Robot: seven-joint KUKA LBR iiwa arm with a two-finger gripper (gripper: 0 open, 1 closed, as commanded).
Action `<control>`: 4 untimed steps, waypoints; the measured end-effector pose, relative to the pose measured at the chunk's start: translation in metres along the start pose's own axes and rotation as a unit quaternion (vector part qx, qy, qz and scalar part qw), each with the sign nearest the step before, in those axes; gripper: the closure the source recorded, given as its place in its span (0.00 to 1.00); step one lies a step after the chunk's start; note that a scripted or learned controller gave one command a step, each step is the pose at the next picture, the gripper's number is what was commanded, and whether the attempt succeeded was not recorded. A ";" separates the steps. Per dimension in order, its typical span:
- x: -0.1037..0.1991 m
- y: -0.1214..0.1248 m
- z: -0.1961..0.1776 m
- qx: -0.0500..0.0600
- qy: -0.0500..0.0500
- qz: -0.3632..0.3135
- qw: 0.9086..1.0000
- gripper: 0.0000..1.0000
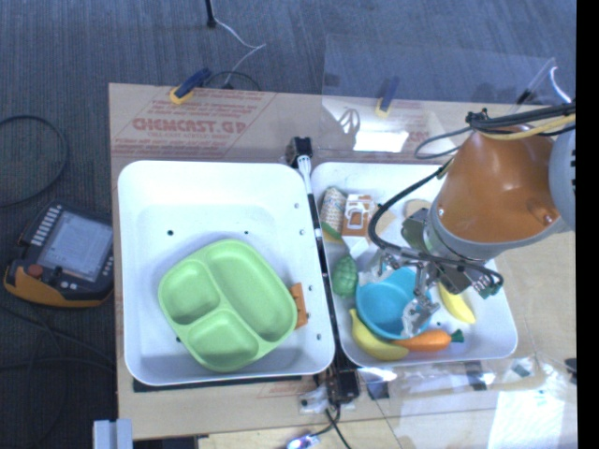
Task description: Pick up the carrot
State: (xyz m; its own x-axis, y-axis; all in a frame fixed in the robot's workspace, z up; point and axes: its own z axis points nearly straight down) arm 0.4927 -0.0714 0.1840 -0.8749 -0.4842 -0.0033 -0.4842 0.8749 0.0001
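A small orange toy carrot with a green stub end point(426, 340) lies on its side near the front edge of the right shallow white bin point(496, 344), pointing left to right. It rests just against a yellow toy banana point(372, 339), which curves along the bin floor under a bright blue plastic cup point(386, 305). The metal two-finger gripper point(418, 311) hangs directly above the carrot's left half, beside the blue cup; how far apart its jaws stand cannot be made out, and nothing is visibly held between them. The grey arm with its wide orange band point(496, 190) covers much of the right bin, hiding whatever lies beneath it. A second yellow piece point(459, 305) peeks out to the right of the gripper. A dark green rounded toy vegetable point(345, 275) sits by the bin's left wall, and behind it a small printed package point(346, 211) whose label is too blurred to read.

The left shallow white bin point(150, 204) holds a light green divided plastic plate with three compartments point(226, 303); a small orange object point(299, 303) shows at its right rim, partly hidden. Both bins sit on a brown cardboard-covered tabletop point(206, 124) printed with red lettering that appears to read "CHEMCAST GP". A handheld control pendant with a screen point(62, 255) lies on the dark carpet at far left.
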 end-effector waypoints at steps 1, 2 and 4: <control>-0.006 -0.029 0.048 0.000 -0.001 0.073 0.997 0.00; -0.045 -0.072 0.066 0.007 -0.008 0.047 0.999 0.00; -0.038 -0.153 0.071 0.007 -0.006 -0.001 1.000 0.00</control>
State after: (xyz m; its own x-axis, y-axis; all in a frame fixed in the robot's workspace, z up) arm 0.6002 -0.1867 0.1129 -0.8742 -0.4854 -0.0151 -0.4852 0.8743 -0.0144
